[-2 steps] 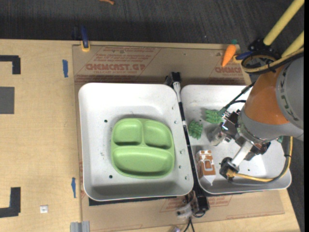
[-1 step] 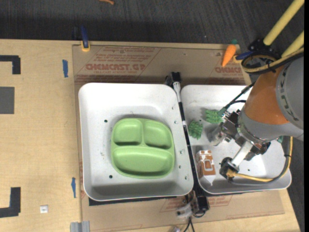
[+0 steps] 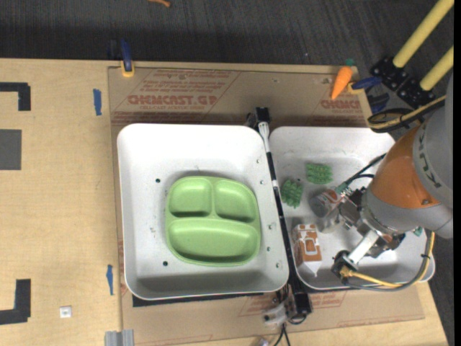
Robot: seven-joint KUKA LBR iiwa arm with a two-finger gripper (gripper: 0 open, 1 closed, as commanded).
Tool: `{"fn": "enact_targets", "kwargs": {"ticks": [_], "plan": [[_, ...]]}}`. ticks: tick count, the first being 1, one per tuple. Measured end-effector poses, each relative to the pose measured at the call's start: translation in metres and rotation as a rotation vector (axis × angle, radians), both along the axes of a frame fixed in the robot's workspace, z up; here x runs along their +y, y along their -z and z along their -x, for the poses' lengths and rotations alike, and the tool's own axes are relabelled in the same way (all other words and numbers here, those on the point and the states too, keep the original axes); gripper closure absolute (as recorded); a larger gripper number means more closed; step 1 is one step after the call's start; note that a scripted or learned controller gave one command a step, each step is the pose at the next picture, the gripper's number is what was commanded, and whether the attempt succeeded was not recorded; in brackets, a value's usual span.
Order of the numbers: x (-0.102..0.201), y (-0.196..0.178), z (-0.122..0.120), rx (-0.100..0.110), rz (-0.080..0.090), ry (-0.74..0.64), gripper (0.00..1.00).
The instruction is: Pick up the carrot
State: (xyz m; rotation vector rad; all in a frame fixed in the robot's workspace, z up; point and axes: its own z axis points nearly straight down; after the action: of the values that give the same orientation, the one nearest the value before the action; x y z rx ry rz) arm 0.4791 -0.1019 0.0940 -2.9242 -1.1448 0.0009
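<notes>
the left bin (image 3: 137,193) holds a green tray (image 3: 213,219) at its centre — parked, not in play. the right bin (image 3: 403,274) holds the arm (image 3: 414,182), reaching in from 3 o'clock, two green pieces (image 3: 302,182) and an orange-white block (image 3: 309,244). the gripper (image 3: 338,207) hangs mid-bin; its opening cannot be told. the carrot (image 3: 341,81) lies outside at 12 o'clock on the cardboard — probably strayed, well apart from the gripper.

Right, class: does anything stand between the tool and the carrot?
Yes. The tool sits inside the right bin, while the carrot lies outside it on the cardboard beyond the far rim. That rim stands between them, and a green toy lies close to the straight path.
</notes>
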Motion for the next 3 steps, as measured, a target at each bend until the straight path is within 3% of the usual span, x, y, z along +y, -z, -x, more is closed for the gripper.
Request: {"fn": "enact_targets", "kwargs": {"ticks": [1,2,3], "plan": [[-0.016,0.004,-0.003,-0.008,0.001,-0.307,0.00],[-0.014,-0.007,-0.006,-0.017,0.001,-0.309,1.00],[0.003,-0.020,0.000,-0.001,0.001,-0.343,1.00]]}}
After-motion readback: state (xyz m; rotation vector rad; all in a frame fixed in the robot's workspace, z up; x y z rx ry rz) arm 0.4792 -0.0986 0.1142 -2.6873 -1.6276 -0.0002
